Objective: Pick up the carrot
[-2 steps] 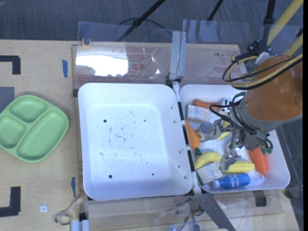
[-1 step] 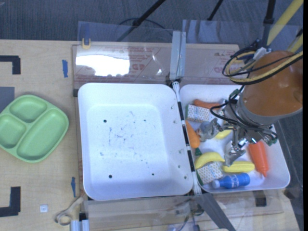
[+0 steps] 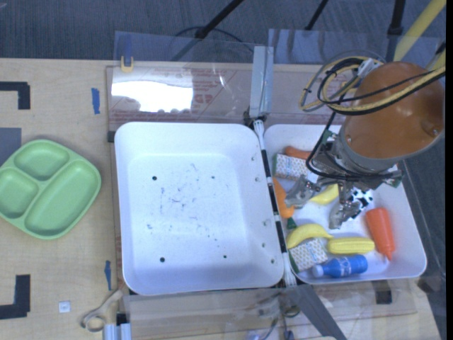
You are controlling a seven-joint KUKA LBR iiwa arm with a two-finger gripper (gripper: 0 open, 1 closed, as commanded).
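- The carrot (image 3: 381,231) lies in the right bin (image 3: 414,261), toward the lower right of the frame, close to that bin's right wall; it is a smooth, tapered orange piece, apparently moulded plastic, with its thicker end pointing up-frame.
- We judge the task as not yet done: the carrot rests on the bin floor with nothing around it.
- The hand (image 3: 322,205) hangs over the middle of the same bin, to the left of the carrot and apart from it; its two metal fingers are spread, and we see nothing gripped between them.
- What is left, as we read it, is to shift the hand toward the right of the frame, settle it over the carrot, close and lift.
- Just beside the carrot, toward the left, sit a yellow corn cob (image 3: 350,246) with a bumpy surface and a small black-and-white item (image 3: 362,197) we cannot identify.
- Below these lies a glossy blue bottle (image 3: 342,267) on its side, and further left a curved yellow banana (image 3: 306,233) next to a speckled grey packet (image 3: 307,253).
- A second orange piece (image 3: 282,198) lies along the bin's left edge; we cannot tell what it is, and it could be mistaken for the target.
- The left bin (image 3: 141,147), in the centre of the frame, is a shallow white tray with rounded corners and faint scuff marks.
- On the pale wooden surface (image 3: 56,83) at the far left rests a matte green divided plate (image 3: 47,188).
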